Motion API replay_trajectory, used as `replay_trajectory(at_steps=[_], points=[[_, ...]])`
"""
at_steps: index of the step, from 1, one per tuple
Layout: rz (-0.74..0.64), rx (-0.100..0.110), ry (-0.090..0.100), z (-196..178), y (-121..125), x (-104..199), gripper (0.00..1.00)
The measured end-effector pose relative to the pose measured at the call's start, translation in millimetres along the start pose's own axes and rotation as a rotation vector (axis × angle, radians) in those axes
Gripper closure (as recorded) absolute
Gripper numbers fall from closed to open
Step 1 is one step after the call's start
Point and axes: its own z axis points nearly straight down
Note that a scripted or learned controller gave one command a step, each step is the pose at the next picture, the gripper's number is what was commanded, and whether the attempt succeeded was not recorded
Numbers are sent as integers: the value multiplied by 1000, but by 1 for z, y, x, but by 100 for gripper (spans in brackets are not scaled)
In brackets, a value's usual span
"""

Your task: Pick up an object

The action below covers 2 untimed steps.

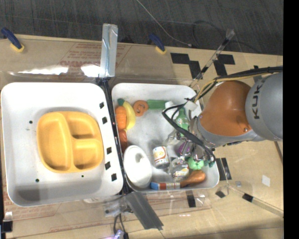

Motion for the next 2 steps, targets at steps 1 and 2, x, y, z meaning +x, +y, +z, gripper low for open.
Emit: replay_trajectory(at_steps=[1,2], points=[[-106,-1,2,1,32,9,0],[-109,0,-1,-10,33,7,100]])
